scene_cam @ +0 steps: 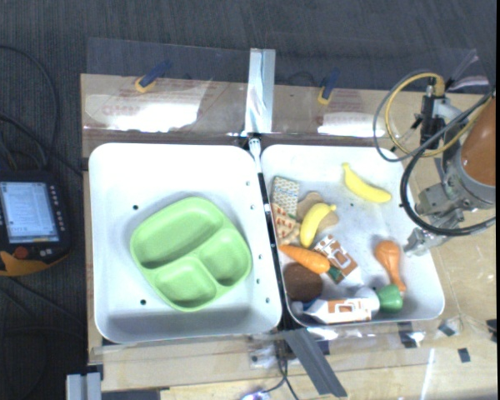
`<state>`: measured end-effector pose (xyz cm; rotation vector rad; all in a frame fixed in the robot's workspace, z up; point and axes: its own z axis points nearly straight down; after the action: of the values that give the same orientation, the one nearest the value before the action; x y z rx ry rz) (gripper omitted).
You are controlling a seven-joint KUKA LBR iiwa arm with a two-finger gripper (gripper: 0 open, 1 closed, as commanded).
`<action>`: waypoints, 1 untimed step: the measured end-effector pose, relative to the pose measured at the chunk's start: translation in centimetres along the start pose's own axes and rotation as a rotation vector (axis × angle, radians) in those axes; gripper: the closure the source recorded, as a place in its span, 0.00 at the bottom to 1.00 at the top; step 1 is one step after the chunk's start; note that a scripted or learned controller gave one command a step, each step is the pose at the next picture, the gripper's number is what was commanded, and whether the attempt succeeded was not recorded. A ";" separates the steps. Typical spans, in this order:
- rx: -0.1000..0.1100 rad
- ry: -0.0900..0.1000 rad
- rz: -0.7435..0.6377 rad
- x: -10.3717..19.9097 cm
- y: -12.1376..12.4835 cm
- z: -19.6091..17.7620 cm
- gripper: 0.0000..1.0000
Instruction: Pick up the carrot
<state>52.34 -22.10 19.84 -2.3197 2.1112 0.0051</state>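
I hang at the right edge of the frame, my gripper (418, 242) just above the right bin's (417, 307) rim; whether I am clenched or released I cannot tell from here. The carrot (305, 258) lies in the centre-left of that bin, tip pointing left, wedged between a banana (315, 221) above, a small box (337, 257) to its right and a brown round thing (302, 282) below. That crowding, I judge, leaves little room to come down on it.
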 end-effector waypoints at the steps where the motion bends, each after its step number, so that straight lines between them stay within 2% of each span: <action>1: 0.001 0.001 -0.199 -0.5 1.0 -8.9 1.00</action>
<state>51.33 -21.79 28.77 -2.5175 1.8701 0.0014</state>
